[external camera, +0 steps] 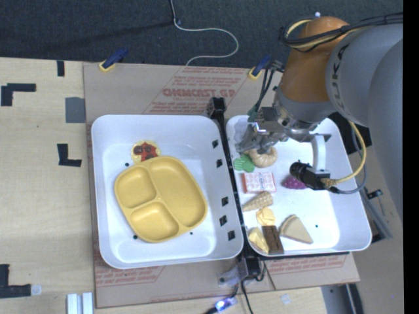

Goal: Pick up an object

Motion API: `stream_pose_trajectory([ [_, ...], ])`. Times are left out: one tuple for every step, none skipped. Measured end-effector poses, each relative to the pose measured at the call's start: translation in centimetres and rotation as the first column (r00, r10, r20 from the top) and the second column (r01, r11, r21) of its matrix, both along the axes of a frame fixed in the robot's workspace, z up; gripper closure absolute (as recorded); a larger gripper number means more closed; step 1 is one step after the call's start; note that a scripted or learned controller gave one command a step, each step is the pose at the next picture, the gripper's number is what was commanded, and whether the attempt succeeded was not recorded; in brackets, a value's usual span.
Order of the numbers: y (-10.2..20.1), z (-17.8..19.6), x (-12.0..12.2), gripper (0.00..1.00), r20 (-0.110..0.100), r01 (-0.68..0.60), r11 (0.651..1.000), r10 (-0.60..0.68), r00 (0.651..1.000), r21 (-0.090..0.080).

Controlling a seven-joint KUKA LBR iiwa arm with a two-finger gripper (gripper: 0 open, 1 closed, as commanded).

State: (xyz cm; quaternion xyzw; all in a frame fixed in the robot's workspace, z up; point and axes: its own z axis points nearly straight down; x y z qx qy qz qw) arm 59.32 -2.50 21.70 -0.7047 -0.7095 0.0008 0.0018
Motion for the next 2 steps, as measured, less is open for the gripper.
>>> stream_pose_trajectory([
  [4.4,0.5,-0.2,1.00,0.002,0.000,1.000,0.000,1.000,0.000],
  [9.9,1.1,-0.3,1.00,0.002,-0.001,1.000,0.001,1.000,0.000],
])
